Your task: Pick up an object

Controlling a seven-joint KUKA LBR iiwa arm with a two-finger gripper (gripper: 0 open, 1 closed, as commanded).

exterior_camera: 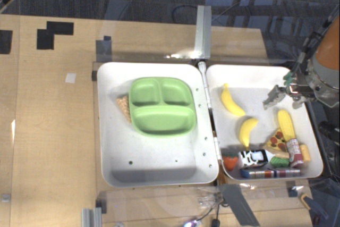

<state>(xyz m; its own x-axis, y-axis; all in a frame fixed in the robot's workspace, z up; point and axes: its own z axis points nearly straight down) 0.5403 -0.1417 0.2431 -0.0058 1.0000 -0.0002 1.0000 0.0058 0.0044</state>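
My gripper [283, 101] hangs over the right bin [255, 74], near its right wall, with the fingers spread open and nothing between them. Just below it lies a yellow corn cob [286, 123]. Left of the gripper are two bananas: a longer one [231, 101] and a shorter one [247, 131]. A pizza slice toy [275, 141], a small red-labelled can [296, 151], a black-and-white item [254, 157], a green piece [279, 161], a red piece [230, 162] and a marker [268, 173] crowd the bin's front edge.
The left bin [114, 162] holds a green divided plate [161, 106] with a tan waffle-like piece [124, 108] sticking out from under its left side. A metal post [204, 32] stands behind the divider between the bins.
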